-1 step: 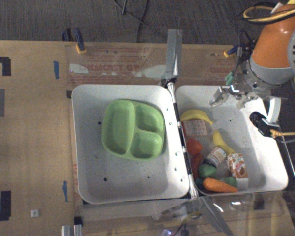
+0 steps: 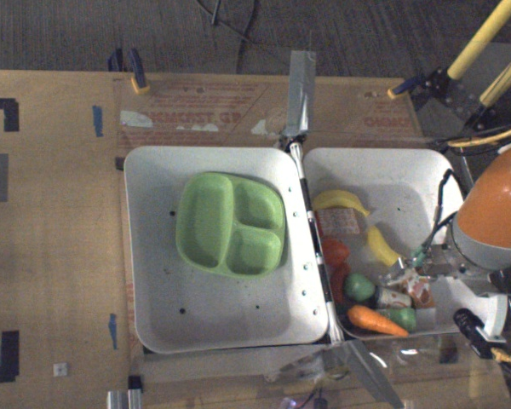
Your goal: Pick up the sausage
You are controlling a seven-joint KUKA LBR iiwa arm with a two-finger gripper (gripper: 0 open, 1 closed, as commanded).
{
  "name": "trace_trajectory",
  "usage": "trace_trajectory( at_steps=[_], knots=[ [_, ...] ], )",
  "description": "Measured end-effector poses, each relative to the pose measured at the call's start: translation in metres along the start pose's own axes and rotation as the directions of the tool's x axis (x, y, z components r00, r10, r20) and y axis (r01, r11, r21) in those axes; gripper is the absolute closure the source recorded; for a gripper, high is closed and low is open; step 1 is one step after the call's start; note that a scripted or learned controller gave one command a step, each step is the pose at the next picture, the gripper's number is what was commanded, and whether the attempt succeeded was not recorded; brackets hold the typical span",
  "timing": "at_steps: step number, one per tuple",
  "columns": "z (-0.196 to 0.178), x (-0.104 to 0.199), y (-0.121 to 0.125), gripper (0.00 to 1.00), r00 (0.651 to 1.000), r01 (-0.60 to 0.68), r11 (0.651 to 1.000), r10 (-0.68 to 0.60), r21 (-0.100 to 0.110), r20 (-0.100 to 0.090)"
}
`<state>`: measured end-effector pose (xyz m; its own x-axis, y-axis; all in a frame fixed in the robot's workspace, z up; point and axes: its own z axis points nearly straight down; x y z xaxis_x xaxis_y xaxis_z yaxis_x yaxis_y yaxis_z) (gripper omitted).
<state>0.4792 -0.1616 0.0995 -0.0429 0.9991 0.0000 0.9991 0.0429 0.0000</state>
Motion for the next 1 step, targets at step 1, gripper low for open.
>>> trace_trajectory(
  at_steps=[1],
  knots=[
    [0.0109,-0.0321,0.0023,0.00,0.944,-0.330,0.944,0.330,-0.011,-0.001]
  ],
)
